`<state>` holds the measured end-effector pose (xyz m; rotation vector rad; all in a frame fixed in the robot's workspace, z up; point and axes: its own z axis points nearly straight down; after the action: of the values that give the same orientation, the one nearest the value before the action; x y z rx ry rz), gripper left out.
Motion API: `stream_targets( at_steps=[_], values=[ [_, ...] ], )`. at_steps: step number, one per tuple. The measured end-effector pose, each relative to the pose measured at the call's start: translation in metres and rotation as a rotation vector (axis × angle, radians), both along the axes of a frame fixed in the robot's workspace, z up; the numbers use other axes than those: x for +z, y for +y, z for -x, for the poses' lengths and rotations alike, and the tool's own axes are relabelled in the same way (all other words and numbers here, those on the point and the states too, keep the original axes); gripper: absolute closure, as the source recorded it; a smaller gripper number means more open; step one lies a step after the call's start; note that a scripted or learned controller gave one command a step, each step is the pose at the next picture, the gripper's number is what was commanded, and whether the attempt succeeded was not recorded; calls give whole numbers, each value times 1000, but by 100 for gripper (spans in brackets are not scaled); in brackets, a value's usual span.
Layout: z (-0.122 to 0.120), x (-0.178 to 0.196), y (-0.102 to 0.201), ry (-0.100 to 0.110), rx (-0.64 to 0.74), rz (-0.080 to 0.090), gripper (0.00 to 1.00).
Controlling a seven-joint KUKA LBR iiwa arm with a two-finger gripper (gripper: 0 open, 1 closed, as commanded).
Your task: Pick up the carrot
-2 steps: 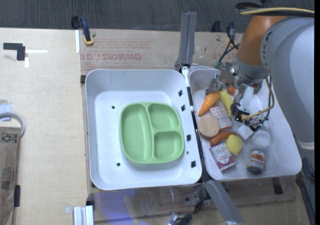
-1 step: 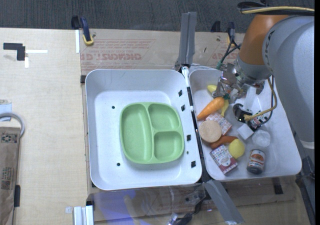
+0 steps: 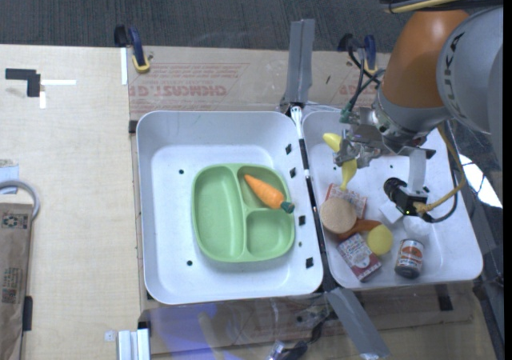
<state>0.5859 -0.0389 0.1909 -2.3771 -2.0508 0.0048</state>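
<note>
The orange carrot (image 3: 262, 190) with a green top lies slantwise in the upper right compartment of the green divided plate (image 3: 216, 214), which sits in the left bin (image 3: 160, 190). My gripper (image 3: 352, 157) hangs over the upper left part of the right bin (image 3: 456, 262), well to the right of the carrot and apart from it. A yellow banana-like thing (image 3: 332, 142) shows just above and below the gripper, with its middle hidden behind it.
The right bin holds a brown bun (image 3: 338, 215), a yellow lemon (image 3: 381, 239), a red packet (image 3: 359, 255) and a small can (image 3: 409, 258). A ridge where the two bin rims meet (image 3: 308, 190) runs between the carrot and the gripper.
</note>
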Motion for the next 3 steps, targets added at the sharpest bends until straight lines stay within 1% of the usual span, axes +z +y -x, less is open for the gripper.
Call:
stream_targets(
  at_steps=[1,2,3],
  values=[
    [89,19,44,0,317,-1,100],
    [108,-1,95,1,349,-1,100],
    [106,43,113,-6,1301,-1,100]
  ],
)
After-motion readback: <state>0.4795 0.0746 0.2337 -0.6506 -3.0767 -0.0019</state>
